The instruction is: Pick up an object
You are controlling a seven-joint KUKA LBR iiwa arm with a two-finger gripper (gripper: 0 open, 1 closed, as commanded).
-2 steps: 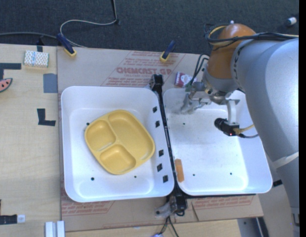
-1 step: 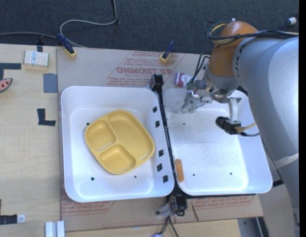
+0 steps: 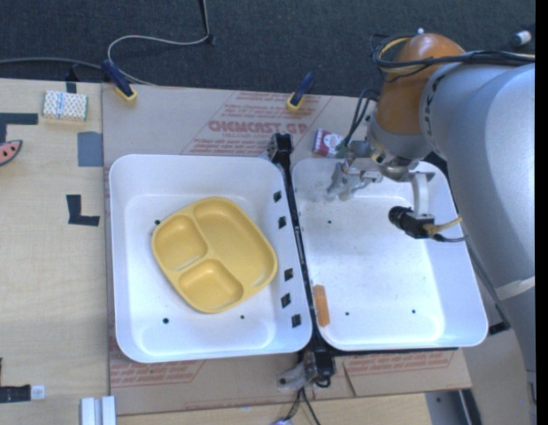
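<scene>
A small orange object [image 3: 320, 305] lies in the right bin [image 3: 451, 326], against its left wall near the front. A yellow three-compartment plate [image 3: 213, 252] rests in the middle of the left bin [image 3: 136, 326]. My gripper [image 3: 343, 188] hangs over the far left corner of the right bin, well away from the orange object. Its two fingers point down and stand slightly apart, open, with nothing between them. The grey arm with its orange band [image 3: 415, 78] comes in from the right.
A small red-and-white packet [image 3: 325, 142] lies on the cardboard just beyond the right bin's far edge. A black cable connector [image 3: 411, 220] hangs off the wrist over the right bin. Blue and yellow clamps [image 3: 119, 80] sit at the cardboard's far edge.
</scene>
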